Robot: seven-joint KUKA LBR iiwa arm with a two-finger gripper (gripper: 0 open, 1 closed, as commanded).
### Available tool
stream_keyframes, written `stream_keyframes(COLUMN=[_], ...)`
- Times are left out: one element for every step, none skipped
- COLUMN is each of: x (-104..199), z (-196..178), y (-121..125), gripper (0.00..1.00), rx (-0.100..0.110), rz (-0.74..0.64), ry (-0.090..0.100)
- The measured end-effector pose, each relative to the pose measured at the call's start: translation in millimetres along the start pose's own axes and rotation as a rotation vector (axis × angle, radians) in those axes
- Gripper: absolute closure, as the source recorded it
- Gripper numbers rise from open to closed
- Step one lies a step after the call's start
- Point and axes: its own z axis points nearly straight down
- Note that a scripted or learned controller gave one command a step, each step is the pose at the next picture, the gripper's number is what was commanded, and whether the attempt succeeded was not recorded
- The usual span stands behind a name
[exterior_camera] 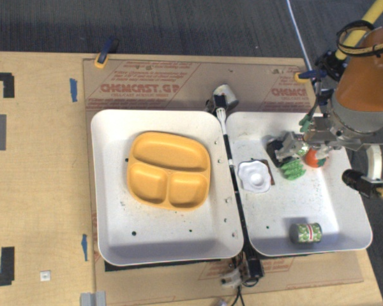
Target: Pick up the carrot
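The carrot (304, 164) is a small toy with an orange body and a green leafy top, lying in the upper middle of the right bin (345, 234). My gripper (292, 150) hangs low right over it, at the carrot's upper-left side and seemingly touching it. The gripper's body hides part of the carrot. The orange-banded arm (364, 88) comes in from the right above the bin's far corner.
A white cup-like piece (254, 175) lies left of the carrot, near the bin divider. A green can (306, 232) rests on its side near the right bin's front wall. The left bin (108, 190) holds a yellow divided plate (169, 169).
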Motion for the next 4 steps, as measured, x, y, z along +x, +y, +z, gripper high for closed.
stream_keyframes(x=[70.7, 9.4, 9.6, 60.7], z=[25.2, 36.2, 26.0, 25.4], y=[-4.8, -26.7, -25.7, -65.2], gripper=[0.00, 0.00, 1.00, 1.00], rx=[0.003, 0.000, -0.003, 0.002], rz=[0.543, 0.043, 0.044, 0.204], ry=[0.001, 0.000, 0.000, 0.001])
